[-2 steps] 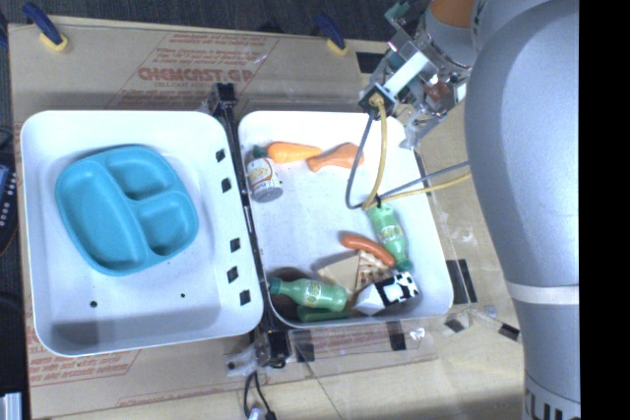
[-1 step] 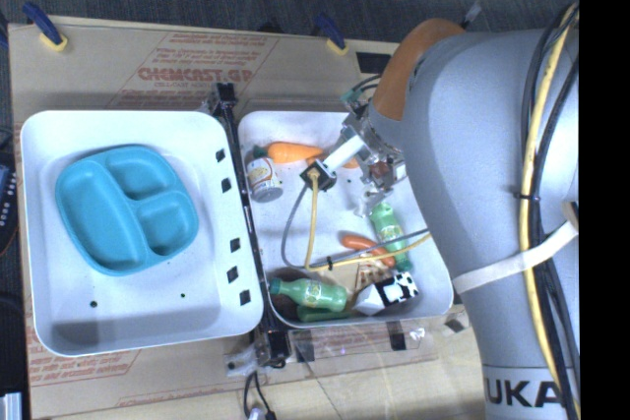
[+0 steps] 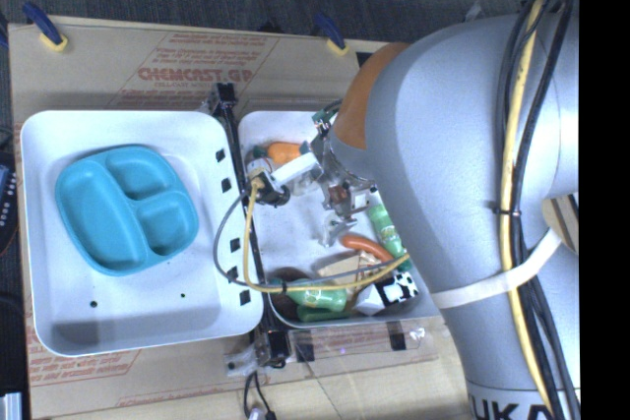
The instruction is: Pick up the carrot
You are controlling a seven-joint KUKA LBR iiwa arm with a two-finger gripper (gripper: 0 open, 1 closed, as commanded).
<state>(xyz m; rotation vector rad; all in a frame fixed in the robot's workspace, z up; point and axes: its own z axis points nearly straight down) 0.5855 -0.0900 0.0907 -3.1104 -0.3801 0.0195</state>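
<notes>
The carrot (image 3: 364, 246) lay slantwise near the right bin's (image 3: 285, 125) right wall, just below the gripper (image 3: 340, 202), whose opening could not be told; it looked light, stiff and smooth, best pinched across its thicker middle.

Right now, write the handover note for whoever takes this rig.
Tool: low in the right bin, above the clutter; grip state unclear.
Carrot: lying in the right bin just below the tool, beside a green object; not lifted.
Left bin: holds a blue divided plate.
Done: arm is down over the right bin.
Left: grasp the carrot and raise it.
</notes>
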